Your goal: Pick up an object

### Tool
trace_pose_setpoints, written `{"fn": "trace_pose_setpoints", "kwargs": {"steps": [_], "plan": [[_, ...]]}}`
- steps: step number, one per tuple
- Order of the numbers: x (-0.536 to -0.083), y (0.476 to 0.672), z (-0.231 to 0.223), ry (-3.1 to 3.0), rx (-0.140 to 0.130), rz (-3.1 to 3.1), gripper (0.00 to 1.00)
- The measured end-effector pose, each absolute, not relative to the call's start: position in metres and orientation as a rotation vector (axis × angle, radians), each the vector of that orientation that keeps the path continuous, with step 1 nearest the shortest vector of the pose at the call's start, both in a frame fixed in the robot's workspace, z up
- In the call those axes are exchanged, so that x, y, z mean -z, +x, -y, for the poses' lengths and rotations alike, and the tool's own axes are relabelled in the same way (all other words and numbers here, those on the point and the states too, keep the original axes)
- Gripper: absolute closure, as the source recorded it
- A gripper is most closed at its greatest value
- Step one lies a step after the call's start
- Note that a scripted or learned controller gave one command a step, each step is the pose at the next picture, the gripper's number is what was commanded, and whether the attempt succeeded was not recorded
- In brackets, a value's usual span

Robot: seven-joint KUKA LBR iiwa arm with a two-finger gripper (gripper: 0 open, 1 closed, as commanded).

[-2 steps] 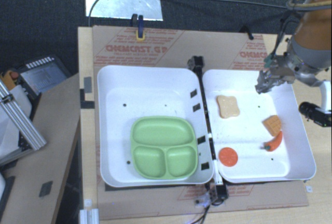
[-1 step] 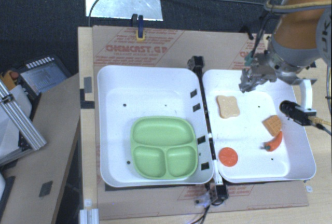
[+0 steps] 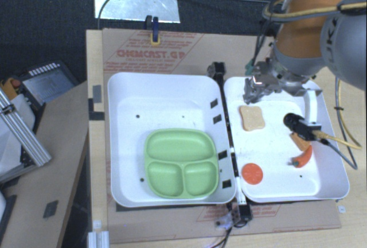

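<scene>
One arm (image 3: pixel 321 17) bent down from the right, jaws (spread seemingly unreadable) just above bread slice (image 3: pixel 252 117), right bin (image 3: pixel 332 183).

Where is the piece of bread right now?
The bread lies in the right bin, near its upper left, just below the gripper and above the orange disc.

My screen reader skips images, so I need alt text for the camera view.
The gripper hangs over the right bin, just above a slice of bread. An orange disc lies nearer; the left bin holds a green divided plate.
</scene>
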State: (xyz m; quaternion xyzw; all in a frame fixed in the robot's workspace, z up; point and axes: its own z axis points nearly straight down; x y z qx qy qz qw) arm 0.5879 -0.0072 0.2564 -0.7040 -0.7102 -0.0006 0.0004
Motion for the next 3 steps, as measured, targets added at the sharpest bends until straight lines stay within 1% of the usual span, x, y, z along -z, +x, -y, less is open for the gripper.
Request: {"fn": "trace_pose_setpoints", "kwargs": {"steps": [1, 2, 3], "plan": [[-0.252, 0.607, -0.044, -2.212, 0.005, 2.233, 1.0], [-0.251, 0.612, -0.093, -2.212, 0.004, 2.232, 1.0], [-0.251, 0.611, -0.09, -2.216, 0.001, 2.227, 0.0]]}}
